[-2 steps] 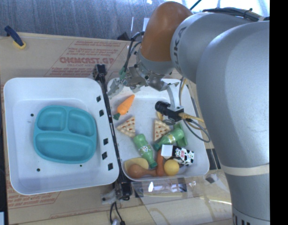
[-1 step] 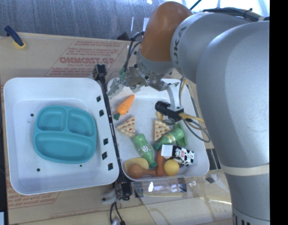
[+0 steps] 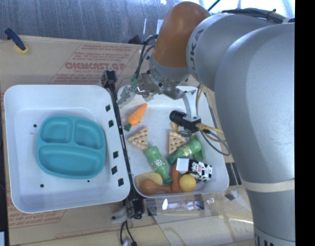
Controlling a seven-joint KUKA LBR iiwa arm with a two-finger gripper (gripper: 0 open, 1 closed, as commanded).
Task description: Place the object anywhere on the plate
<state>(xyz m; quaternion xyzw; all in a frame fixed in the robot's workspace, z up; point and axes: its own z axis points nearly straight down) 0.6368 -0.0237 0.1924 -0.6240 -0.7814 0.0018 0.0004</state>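
Note:
A teal plate [image 3: 71, 146] with three compartments lies in the left white bin [image 3: 19, 111], and nothing rests on it. My gripper [image 3: 130, 93] hangs at the far left corner of the right bin [image 3: 218, 181], close to the divider between the bins. An orange toy carrot [image 3: 138, 114] lies on the bin floor just below and in front of the gripper, apart from it. The grey arm with its orange band covers the bin's far right side.
The right bin also holds two waffle-like wedges [image 3: 139, 137] [image 3: 174, 141], two green bottles [image 3: 158, 160] [image 3: 190, 150], a cow-patterned carton [image 3: 200, 169], a yellow lemon [image 3: 187, 182] and a brown drumstick [image 3: 149, 186]. Black clips [image 3: 110, 79] line the divider.

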